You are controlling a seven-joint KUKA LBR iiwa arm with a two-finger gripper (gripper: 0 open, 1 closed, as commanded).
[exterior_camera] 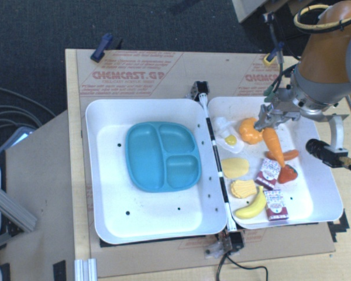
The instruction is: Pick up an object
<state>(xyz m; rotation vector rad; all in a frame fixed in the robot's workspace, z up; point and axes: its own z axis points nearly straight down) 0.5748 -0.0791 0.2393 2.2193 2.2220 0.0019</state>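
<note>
Where gripper (268, 120) hangs, carrot (273, 144) just below, touching orange (250, 131).

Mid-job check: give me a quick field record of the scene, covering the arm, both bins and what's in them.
arm: reaches in from the right; gripper low over the right bin
nearest items: orange, carrot
left bin: blue divided plate
right bin, other items: fried egg, banana, strawberry, two small cartons
grasp: cannot tell
</note>
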